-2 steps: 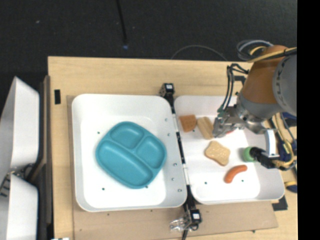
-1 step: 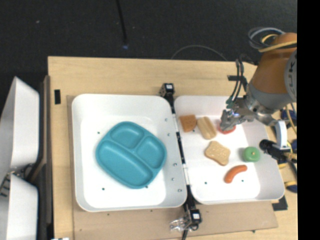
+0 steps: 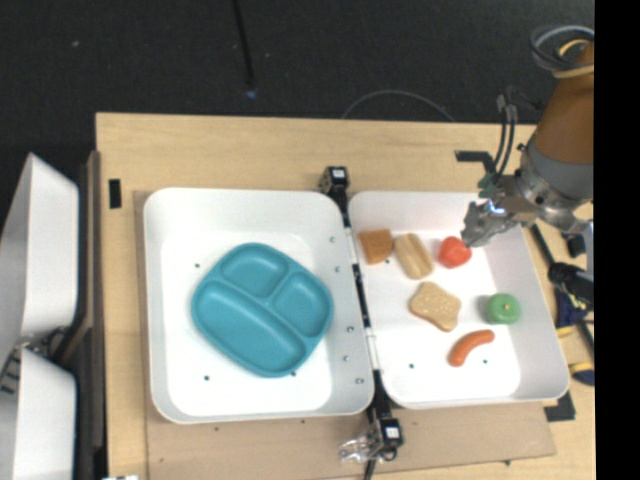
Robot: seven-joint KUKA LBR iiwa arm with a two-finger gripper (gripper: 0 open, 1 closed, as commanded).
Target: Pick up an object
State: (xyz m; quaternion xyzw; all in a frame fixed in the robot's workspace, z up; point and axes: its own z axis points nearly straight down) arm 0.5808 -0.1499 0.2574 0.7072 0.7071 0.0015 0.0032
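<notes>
Camera view: gripper (image 3: 481,224) poised just right of the tomato (image 3: 455,252); finger state cannot be told.
Tomato could be nudged leftward toward the bread roll (image 3: 413,255) if approached off-centre.

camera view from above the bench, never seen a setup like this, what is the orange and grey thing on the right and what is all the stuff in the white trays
One fixed camera looks down at a slant on a wooden bench. The grey and orange thing at the right is a robot arm, moved by a program. Its two-finger gripper hangs over the right shallow white bin, close beside a small red round toy tomato; the view does not show it holding anything.

That bin also holds toy food: a brown square cracker, a pale tan bread roll, a tan bread slice, a green apple-like ball and an orange sausage.

The left white bin holds a teal plastic plate with three compartments.
</notes>
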